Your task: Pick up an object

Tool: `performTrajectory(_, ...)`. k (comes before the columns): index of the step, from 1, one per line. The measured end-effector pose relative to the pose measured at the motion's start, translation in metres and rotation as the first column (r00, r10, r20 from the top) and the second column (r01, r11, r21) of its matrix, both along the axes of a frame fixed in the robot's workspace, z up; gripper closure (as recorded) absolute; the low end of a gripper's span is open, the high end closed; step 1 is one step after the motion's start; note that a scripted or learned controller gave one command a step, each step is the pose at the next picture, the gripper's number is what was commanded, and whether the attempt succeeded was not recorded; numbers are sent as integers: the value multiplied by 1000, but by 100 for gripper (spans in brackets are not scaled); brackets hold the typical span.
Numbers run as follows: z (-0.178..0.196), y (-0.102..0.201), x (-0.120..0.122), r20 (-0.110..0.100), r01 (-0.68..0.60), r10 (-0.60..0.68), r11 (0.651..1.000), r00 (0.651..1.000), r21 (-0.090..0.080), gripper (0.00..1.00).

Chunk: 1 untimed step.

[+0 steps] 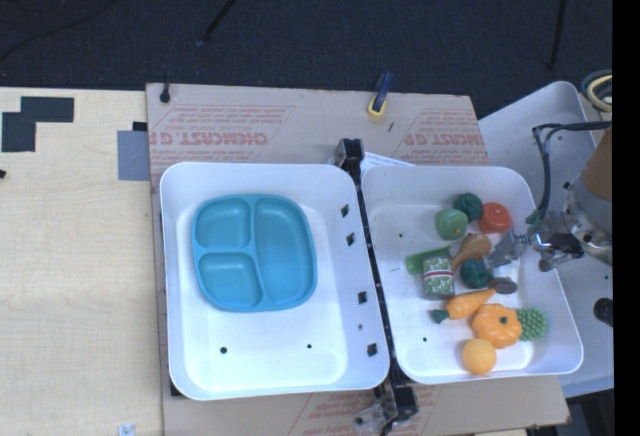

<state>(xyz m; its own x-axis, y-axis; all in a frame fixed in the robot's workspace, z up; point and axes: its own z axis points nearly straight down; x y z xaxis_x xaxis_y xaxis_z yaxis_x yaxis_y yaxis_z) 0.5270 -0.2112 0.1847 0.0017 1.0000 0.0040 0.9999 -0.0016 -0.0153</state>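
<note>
We are seeing the gripper (522, 246) reaching in over the right edge of the right bin (400, 344), close to a brown toy (472, 247); we cannot tell its state. Toys are lying along that bin's right side: a green ball (451, 222), a red piece (494, 217), a carrot (468, 304) and an orange pumpkin (497, 324). A blue divided plate (254, 253) is sitting in the left bin (190, 354).

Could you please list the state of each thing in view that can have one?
blue divided plate: flat in the left bin, compartments bare.
toy food pile: loose in the right bin.
hand: low over the right bin's right side, by the pile.
</note>
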Motion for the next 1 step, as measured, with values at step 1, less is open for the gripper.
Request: performTrajectory(1, 8, 0, 3, 14, -2, 2, 1000, 1000, -4, 0)
